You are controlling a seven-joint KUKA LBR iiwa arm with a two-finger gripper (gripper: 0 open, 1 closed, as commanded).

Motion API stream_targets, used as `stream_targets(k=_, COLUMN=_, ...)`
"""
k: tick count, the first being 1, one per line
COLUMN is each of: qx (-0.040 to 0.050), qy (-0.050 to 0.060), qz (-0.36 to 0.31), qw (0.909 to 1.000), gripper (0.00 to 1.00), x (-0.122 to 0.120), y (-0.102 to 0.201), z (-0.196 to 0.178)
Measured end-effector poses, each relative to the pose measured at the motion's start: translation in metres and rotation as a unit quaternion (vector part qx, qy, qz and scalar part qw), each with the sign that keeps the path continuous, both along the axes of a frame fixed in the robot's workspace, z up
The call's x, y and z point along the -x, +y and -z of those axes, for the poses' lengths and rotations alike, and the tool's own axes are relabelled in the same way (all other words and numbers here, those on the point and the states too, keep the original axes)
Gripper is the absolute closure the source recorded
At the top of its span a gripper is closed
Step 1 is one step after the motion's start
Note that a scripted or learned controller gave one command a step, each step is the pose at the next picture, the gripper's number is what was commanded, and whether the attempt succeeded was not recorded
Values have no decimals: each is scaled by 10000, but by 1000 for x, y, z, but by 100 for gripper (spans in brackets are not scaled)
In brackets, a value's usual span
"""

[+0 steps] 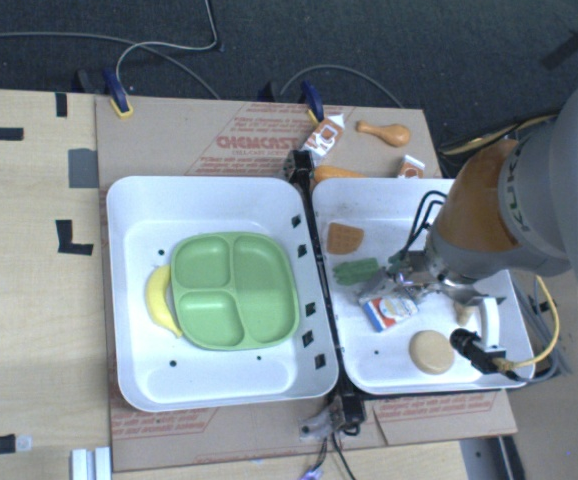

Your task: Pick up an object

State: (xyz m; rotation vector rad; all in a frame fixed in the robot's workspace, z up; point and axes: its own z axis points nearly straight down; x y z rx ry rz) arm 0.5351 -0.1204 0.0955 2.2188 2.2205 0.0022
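Observation:
The right bin [369, 370] holds a tan square slice [344, 238], a green flat piece [356, 269], a red, white and blue packet [386, 311] and a round beige bun [432, 351]. My gripper [401, 279] is down in this bin, right of the green piece and just above the packet. Grey metal parts crowd the wrist there. The arm's orange band [479, 203] rises above it toward the right.
The left bin [129, 208] holds a green divided plate [235, 290] with a yellow banana [160, 300] against its left side. Behind the bins on the cardboard lie a small carton [322, 136], an orange piece [334, 173] and a tan drumstick shape [383, 132].

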Motion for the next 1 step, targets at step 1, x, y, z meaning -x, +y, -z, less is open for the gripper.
stream_targets(k=1, qx=-8, qy=14, qz=-9, qw=10000, gripper=100, x=1, y=70, z=-89)
